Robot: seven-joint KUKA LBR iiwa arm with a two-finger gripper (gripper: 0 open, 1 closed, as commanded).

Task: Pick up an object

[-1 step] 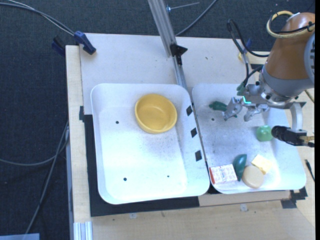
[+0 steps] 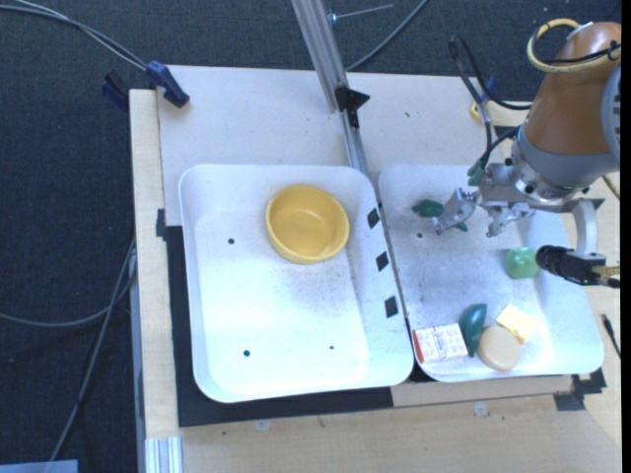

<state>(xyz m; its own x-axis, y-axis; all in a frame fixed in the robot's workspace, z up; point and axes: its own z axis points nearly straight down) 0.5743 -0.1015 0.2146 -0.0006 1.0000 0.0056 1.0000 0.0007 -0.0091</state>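
1. Across the middle of the frame sit two white bins: the left bin (image 2: pixel 212 363) and the right bin (image 2: pixel 434 284), their inner rims touching.
2. At upper right the arm (image 2: pixel 577 97) leans over the right bin's upper part.
3. Upper centre of the left bin holds a yellow bowl (image 2: pixel 308 223), upright and alone.
4. Below the arm, the gripper (image 2: pixel 477 215) hangs with its fingers spread wide and nothing between them.
5. Lower right of the right bin holds a cluster: a red-and-white box (image 2: pixel 440 344), a teal piece (image 2: pixel 473 316), a tan round (image 2: pixel 498 350) and a pale yellow block (image 2: pixel 517 321), all touching or nearly so.
6. A light green ball (image 2: pixel 521 261) lies just right of the gripper, below it.
7. A small dark green piece (image 2: pixel 428 207) lies just left of the gripper, the nearest candidate.
8. Risk, as I judge it: that piece is small and flat, so the spread fingers may close beside it or push it away; the ball could roll off if nudged.
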